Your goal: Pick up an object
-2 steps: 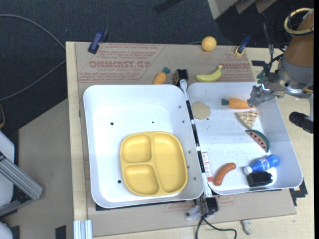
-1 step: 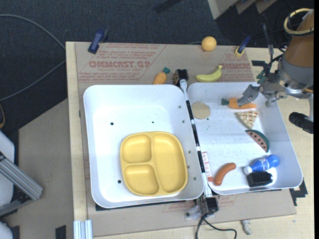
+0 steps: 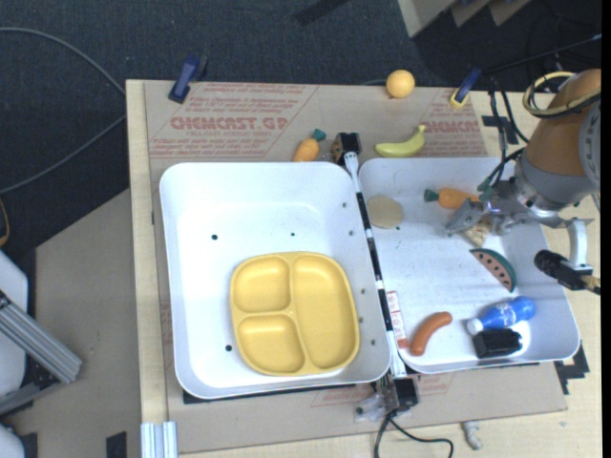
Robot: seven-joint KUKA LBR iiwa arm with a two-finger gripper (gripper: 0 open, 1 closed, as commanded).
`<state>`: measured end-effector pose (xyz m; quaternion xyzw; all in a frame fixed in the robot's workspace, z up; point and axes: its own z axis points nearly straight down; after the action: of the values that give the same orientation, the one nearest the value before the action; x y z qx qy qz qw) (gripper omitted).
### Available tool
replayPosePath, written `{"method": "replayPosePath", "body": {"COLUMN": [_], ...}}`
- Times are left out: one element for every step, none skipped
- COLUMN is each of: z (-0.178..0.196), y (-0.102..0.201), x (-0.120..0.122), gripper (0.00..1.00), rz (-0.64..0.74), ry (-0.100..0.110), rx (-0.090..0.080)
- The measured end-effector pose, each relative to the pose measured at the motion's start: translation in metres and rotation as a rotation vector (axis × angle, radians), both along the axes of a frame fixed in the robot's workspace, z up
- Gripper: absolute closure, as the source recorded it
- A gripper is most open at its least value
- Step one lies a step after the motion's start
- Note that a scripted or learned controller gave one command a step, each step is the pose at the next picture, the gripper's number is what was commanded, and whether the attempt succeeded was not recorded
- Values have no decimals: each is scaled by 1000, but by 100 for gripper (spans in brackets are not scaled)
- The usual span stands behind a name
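In the right bin [image 3: 563, 346], my gripper [image 3: 472, 220] is low over the floor in the far half, at the end of the grey arm [image 3: 558, 165] reaching in from the right. A small orange carrot [image 3: 447, 197] lies just up and left of it, close but apart. A watermelon slice [image 3: 494, 266] lies just below and right of the gripper. Further off are a beige disc [image 3: 386, 211], a red sausage [image 3: 429, 332], a blue bottle [image 3: 504, 313] and a black block [image 3: 496, 343]. I see nothing held in the gripper.
The left bin [image 3: 191, 218] holds a yellow divided plate [image 3: 294, 312]. On the bench behind the bins lie a banana [image 3: 401, 144], an orange ball [image 3: 400, 84], a small orange toy [image 3: 307, 149] and a black item [image 3: 346, 144]. Blue clamps [image 3: 186, 76] grip the back edge.
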<state>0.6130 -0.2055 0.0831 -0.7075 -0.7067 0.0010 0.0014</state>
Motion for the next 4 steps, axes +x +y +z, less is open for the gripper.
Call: {"method": "replayPosePath", "body": {"z": [2, 12, 114, 112], "y": [1, 1, 28, 28], "x": [-25, -25, -6, -8], "gripper": [0, 100, 100, 0], "rz": [1, 1, 3, 2], "ry": [-2, -4, -9, -4], "rx": [0, -1, -2, -2]}}
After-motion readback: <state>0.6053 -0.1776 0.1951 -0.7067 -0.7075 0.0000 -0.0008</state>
